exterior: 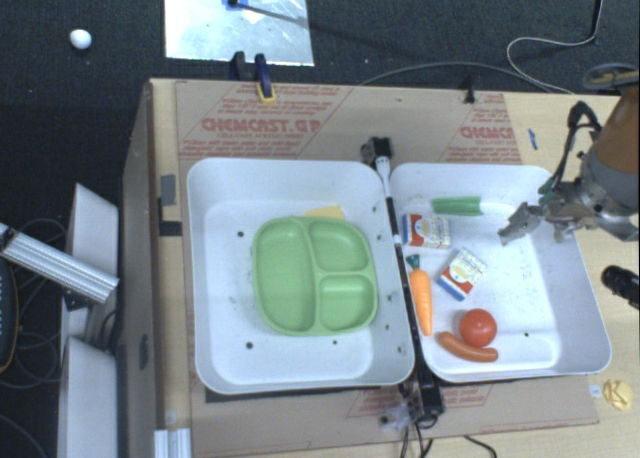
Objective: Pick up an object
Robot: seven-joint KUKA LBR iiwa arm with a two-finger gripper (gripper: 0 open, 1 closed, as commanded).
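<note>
Left bin [225, 246]: green tray [313, 274], yellow card [325, 212] at 12. Right bin [575, 296]: carrot [421, 300] at 9, long axis 12–6, tip at 6; tomato [478, 326], sausage [467, 348], two cartons, green tube [456, 205]. Gripper [540, 214] at 2, jaws' state unclear

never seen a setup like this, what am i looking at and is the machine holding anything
This is one picture from a camera fixed above a bench, looking down at a slant. Two shallow white bins sit side by side. The left bin holds a green divided plate with something yellow peeking out behind it. The right bin holds toy food: a carrot, a tomato, a sausage, a green vegetable and two small cartons. The grey arm reaching in from the right is a robot; its gripper hangs over the right bin with nothing between its fingers.
</note>
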